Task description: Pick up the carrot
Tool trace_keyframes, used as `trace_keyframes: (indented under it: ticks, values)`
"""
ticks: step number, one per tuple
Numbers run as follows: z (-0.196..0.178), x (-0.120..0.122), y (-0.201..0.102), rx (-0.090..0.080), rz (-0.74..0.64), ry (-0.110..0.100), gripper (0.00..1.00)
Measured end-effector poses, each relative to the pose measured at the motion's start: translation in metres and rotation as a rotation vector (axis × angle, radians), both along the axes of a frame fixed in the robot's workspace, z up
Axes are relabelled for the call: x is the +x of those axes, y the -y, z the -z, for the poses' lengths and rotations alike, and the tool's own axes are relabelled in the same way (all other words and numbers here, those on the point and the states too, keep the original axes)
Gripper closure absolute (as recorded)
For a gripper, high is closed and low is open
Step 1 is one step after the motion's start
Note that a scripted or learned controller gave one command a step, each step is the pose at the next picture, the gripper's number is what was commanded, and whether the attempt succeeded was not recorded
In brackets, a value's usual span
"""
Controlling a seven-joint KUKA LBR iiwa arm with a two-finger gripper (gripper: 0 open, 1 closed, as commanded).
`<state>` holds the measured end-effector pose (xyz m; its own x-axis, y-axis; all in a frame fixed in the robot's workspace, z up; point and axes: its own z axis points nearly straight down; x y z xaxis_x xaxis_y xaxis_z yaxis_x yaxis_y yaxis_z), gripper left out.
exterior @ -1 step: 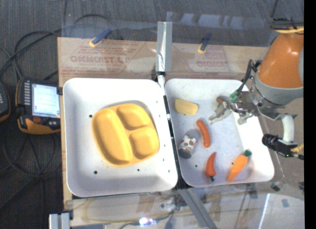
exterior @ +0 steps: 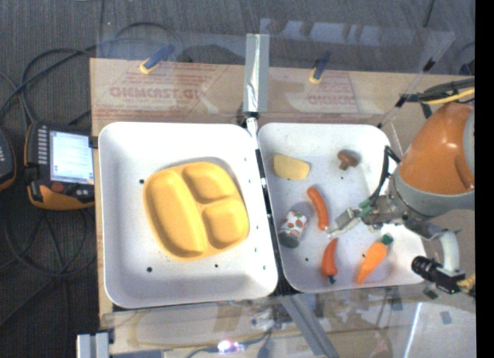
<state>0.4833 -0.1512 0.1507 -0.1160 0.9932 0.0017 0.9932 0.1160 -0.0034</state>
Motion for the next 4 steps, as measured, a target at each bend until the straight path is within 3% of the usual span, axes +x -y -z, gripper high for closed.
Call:
trace_keyframes:
  ticks: [1,2,3,4]
  values:
    - [0.060,0.005,0.056,0.001,-0.011,0.013,0.00]
    - [0.059,0.006,0.032,-0.015,-0.552,0.019,0.00]
    - [0.048,0.008,0.030,-0.014,-0.553,0.025,1.00]
    - [-0.036,0.058,-0.033,0.000,-0.251,0.003,1.00]
